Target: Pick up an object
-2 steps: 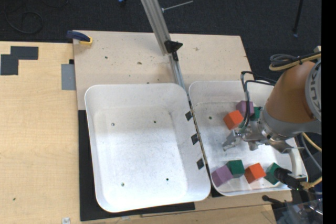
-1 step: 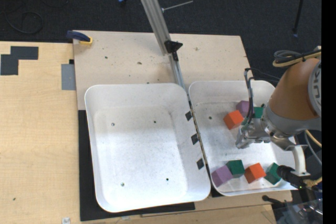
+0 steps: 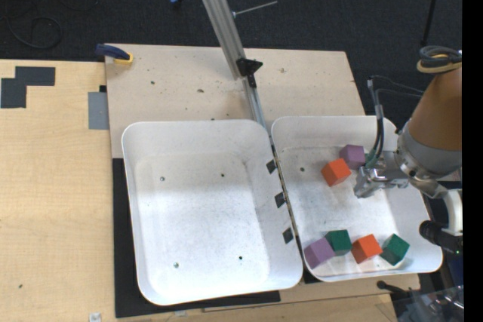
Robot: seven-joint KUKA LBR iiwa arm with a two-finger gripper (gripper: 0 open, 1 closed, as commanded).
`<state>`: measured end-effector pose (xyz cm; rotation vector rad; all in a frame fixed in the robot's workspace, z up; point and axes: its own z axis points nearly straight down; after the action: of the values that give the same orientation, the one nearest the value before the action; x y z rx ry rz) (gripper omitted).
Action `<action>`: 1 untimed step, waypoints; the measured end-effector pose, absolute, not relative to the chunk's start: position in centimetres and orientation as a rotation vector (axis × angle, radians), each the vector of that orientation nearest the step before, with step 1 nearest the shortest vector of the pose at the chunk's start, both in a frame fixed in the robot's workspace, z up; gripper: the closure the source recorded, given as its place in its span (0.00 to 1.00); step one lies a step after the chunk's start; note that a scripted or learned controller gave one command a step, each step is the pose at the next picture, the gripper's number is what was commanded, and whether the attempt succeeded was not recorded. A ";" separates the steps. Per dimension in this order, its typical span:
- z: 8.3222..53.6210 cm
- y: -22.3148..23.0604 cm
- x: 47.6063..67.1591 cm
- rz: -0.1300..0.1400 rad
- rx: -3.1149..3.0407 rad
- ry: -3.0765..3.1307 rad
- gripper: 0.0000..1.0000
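Tool (image 3: 367, 181) hung low in right bin (image 3: 423, 264), beside purple block (image 3: 352, 155) and orange block (image 3: 336, 172). Grip state cannot be told. Blocks touching: both could be bumped, none caught.

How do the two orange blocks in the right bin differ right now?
The upper orange block lies mid-bin beside a purple block, close to the gripper; the lower orange block sits near the front wall, farther from it. The lower one is flanked by two green blocks; the upper has none nearby. Both look alike in color and size.
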<state>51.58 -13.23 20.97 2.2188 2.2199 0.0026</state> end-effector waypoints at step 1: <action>25.5 -12.8 51.1 0.003 2.218 2.222 1.00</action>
<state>51.15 -12.78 25.54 2.2181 2.2218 0.0030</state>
